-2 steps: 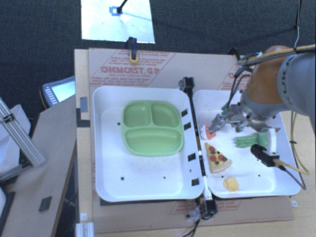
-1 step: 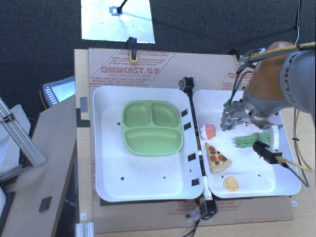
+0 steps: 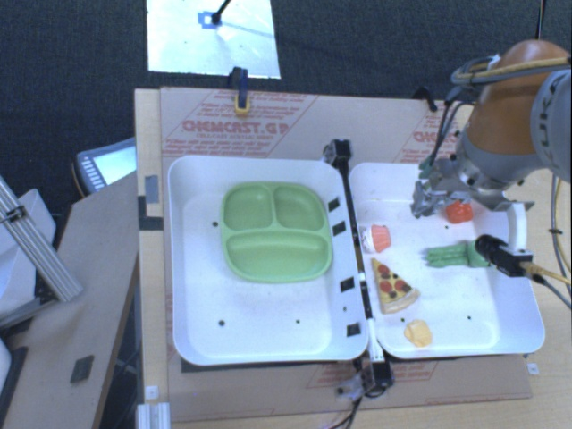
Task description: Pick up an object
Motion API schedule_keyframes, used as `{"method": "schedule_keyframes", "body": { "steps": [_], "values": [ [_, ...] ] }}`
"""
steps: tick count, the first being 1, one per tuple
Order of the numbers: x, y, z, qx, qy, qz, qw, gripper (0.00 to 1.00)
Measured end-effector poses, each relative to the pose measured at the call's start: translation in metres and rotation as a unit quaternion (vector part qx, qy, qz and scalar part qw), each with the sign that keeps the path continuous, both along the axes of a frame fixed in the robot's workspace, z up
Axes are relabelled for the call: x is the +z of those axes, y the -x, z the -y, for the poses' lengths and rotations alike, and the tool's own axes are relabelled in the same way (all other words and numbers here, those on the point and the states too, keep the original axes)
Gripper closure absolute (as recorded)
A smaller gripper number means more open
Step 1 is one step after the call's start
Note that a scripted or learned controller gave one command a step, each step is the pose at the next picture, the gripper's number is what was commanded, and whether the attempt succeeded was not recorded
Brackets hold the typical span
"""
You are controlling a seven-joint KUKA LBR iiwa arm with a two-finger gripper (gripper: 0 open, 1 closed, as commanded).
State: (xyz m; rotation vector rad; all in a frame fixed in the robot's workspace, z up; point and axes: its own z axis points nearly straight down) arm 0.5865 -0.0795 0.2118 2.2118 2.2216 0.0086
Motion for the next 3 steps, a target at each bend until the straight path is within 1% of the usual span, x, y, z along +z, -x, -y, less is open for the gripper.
{"method": "schedule_keyframes", "body": {
  "steps": [1,2,3],
  "values": [
    [0.047,-0.005,0.008,0.0,0.0003,-0.001,1.0,1.0],
    [0.074,-0.006,0.008,0.0,-0.0001,-0.002,1.0,1.0],
    [0.072,-0.011,-0.043,0.002,-0.001,-0.003,1.0,1.0]
  ]
}}
